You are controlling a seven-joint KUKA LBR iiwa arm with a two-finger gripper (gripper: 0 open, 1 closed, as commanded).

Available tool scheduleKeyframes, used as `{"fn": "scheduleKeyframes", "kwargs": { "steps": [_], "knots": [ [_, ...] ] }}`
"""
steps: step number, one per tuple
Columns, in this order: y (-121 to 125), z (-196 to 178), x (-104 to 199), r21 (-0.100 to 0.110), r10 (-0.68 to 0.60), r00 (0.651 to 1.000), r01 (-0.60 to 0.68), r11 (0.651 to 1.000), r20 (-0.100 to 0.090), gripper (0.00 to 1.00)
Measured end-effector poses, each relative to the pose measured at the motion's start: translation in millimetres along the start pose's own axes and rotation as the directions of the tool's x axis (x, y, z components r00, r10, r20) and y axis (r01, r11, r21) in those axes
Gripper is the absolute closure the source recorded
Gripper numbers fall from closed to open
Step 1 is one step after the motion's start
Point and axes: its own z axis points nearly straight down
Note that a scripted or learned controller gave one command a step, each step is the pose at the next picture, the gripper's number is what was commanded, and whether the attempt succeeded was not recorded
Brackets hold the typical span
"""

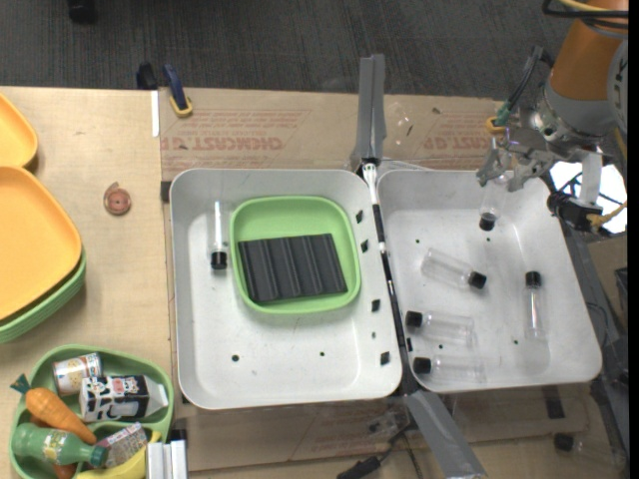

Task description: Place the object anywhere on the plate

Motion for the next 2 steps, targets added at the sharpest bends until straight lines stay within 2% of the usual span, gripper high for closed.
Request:
{"fn": "scheduleKeyframes", "kwargs": {
  "steps": [1,2],
  "knots": [
    [0.1,-0.2,-0.1,0.0,0.0,1.0,0.0,1.0,0.0,0.0],
    [-26.3,-18.6,-12.4,0.001,0.193,0.981,-0.193,0.981,-0.001,0.0]
  ]
}}
